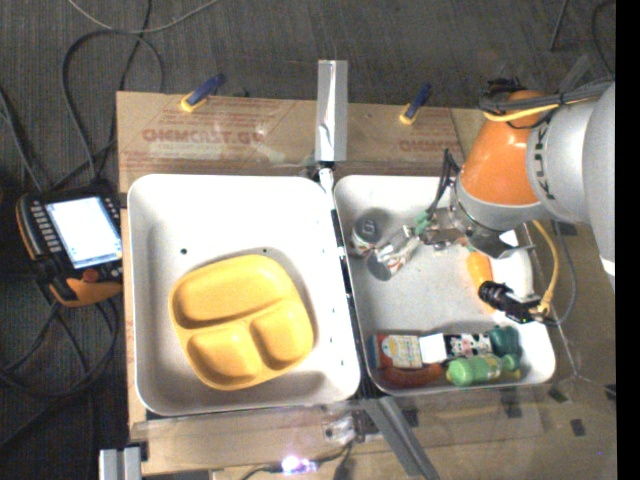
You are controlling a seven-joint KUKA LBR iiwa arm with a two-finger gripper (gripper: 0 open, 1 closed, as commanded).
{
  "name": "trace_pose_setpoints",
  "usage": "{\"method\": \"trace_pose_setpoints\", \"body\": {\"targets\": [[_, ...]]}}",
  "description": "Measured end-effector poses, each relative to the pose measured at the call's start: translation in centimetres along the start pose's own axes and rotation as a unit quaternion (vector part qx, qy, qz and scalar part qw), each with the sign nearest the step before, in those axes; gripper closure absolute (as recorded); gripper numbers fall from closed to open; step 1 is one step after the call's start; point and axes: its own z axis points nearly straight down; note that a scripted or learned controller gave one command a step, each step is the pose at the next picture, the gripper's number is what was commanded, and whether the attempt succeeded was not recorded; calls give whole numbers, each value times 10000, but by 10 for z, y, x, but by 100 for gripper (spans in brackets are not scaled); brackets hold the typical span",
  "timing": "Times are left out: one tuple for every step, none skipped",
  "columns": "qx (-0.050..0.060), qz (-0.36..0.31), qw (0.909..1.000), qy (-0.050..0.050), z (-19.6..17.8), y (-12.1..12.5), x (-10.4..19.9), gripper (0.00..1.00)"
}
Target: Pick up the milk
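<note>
Camera view: the milk (pixel 462 345), a small carton printed in black and white, lies on its side along the near wall of the right bin (pixel 440 278). Its long axis runs left to right. A red-labelled bottle (pixel 400 353) touches its left end, a green bottle (pixel 482 368) lies just in front of it, and a teal cap (pixel 505 340) sits at its right end.

The jaws (pixel 392 251) hang over the bin's far left part, near a small grey cup (pixel 366 228). Whether they stand wide or narrow I cannot tell, and nothing shows between them.

The milk lies toward the near wall and to the right of the jaws, well apart from them. I judge the move must come toward the near wall and set the jaws across the carton's short side, with tight neighbours on three sides.
</note>
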Motion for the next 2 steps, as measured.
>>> {"method": "trace_pose_setpoints", "body": {"targets": [[-136,-495,9987,-9,11,21,-11,0],[87,-481,9988,14,22,6,-13,100]]}}
